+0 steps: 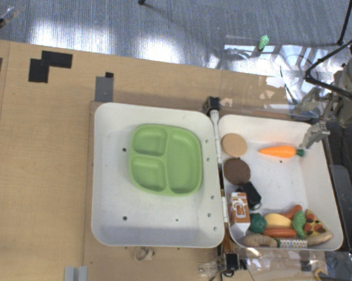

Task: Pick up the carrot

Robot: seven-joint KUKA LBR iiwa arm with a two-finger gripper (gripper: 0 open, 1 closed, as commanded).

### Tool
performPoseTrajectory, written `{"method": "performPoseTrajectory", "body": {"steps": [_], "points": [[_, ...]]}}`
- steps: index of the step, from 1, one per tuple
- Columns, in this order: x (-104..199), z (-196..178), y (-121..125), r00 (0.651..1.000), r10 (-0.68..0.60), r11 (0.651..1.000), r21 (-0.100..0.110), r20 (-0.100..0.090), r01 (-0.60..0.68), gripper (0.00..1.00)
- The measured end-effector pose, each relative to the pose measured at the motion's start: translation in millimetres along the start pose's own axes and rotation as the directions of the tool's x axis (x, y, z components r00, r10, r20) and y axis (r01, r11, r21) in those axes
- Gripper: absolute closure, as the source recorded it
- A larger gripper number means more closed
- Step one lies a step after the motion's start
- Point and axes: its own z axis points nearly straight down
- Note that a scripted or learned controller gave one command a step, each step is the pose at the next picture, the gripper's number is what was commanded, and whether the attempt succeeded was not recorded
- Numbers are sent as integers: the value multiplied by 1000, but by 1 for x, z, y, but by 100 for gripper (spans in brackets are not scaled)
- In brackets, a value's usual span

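Observation:
The orange carrot (277, 152) lies flat in the upper part of the right bin (317, 196), with its green top pointing right. My gripper (311, 137) hangs at the bin's upper right corner, just above and to the right of the carrot's green end. It appears apart from the carrot, with nothing held in it.
The right bin also holds a tan disc (234, 144), a brown disc (237, 170), a black object (250, 195), a small box (238, 208) and a pile of toy foods (284, 227) along its near edge. A green divided plate (165, 159) sits in the left bin (108, 192).

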Motion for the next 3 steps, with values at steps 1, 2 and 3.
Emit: {"method": "performPoseTrajectory", "body": {"steps": [1, 2, 3], "points": [[-15, 163, -30, 1000, -22, 1000, -5, -16, 22, 0], [-15, 178, -31, 992, 128, 992, 0, -23, -128, 0], [-11, 178, -27, 964, 266, 964, -2, -18, -266, 0]]}}
